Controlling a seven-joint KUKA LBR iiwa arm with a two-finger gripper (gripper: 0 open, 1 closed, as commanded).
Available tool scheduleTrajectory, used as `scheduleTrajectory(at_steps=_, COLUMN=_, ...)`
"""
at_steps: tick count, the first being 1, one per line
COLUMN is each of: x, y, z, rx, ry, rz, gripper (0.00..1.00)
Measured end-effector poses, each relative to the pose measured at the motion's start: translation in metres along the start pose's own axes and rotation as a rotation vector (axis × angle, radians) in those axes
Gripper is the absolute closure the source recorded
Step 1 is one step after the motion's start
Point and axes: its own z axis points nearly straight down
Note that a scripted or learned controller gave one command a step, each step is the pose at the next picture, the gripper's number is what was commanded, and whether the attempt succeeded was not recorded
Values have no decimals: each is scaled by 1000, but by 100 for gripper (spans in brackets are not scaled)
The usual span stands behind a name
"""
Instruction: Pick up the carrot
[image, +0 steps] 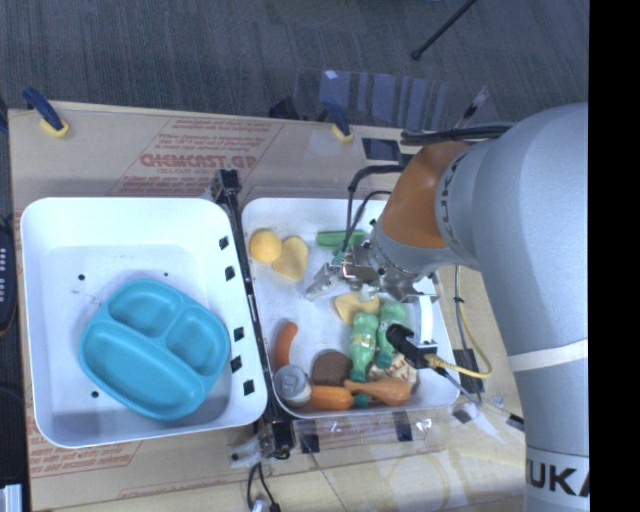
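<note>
As seen from above the worktop (100, 130), reaches in from the right with the grey arm (520, 230), orange band (420, 200) bent over the right bin (262, 215). Sets the gripper (335, 280) low near that bin's middle, beside a pale pear (292, 258) and just behind a yellow wedge (349, 306). Cannot tell whether the jaws stand apart or together, with glare and clutter blurring their tips.

Finds the carrot (330, 398) well apart from the jaws, lying flat along the near wall of the right bin. Puts it touching a tin (292, 382) on its left, just in front of a brown ball (329, 367), with a tan piece (385, 390) close on its right. Places the yellow wedge and the brown ball between carrot and jaws.

Crowds the same bin with a red-orange sausage (285, 343) beside the dividing wall, green bottles (365, 340) under the wrist, a yellow ball (264, 245) and a green stick (340, 238) toward the far wall.

Shows in the left bin (40, 215) a blue plate (155, 345) with three compartments, lying toward the near side, well away from the arm.
</note>
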Motion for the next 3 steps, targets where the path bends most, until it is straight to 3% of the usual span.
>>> scheduleTrajectory(at_steps=1, x=1, y=-15, z=0, rx=5, ry=5, rz=-82, gripper=0)
scheduleTrajectory(at_steps=2, x=0, y=-14, z=-10, rx=9, ry=3, rz=-91, gripper=100)
scheduleTrajectory(at_steps=3, x=66, y=-32, z=-103, rx=-3, ry=6, rz=323, gripper=100)
